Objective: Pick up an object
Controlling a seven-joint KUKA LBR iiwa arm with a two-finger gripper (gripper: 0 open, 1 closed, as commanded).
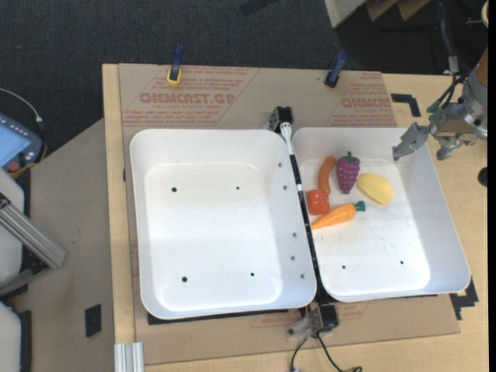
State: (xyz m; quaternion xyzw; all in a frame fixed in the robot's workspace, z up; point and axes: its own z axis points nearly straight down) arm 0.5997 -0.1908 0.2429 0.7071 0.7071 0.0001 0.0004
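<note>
White plastic makes up both shallow bins on my worktop [232,91], which is covered with brown cardboard printed in red lettering. My claw [425,139] hangs over the far right rim of the right bin [434,231], its grey fingers spread apart with nothing between them. The toy foods sit well apart from it, clustered in the upper left part of that bin. A yellow lemon [375,188] lies closest to my claw, just beside a purple bunch of grapes [347,172]. Left of the grapes rests a small orange sausage-like piece [326,173], and below that a red tomato [318,201] touches an orange carrot [336,215] with a green tip. The left bin [209,223] shows four small dark holes in its floor. Two blue clamps [176,62] grip the cardboard's far edge.
</note>
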